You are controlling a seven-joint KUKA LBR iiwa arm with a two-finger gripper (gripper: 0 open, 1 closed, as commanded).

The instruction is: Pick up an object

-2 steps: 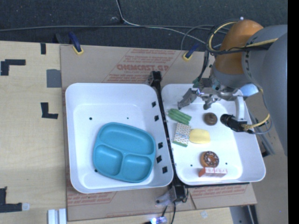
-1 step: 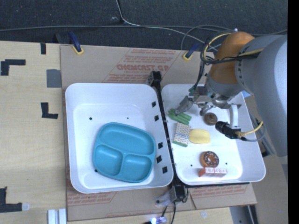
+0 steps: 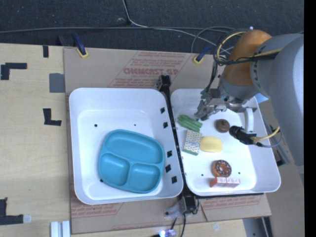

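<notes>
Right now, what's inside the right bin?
The right bin holds a green piece, a speckled sponge, a yellow lump, a brown disc, a doughnut and a red strip. The arm covers its far corner.

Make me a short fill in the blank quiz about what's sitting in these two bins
The blue divided tray lies in the ______ bin.
The tool hovers over the ______ bin.
The yellow item has ______ color.
The donut lies nearer the view's ______ edge than the yellow item.

Missing words: left; right; yellow; bottom
</notes>
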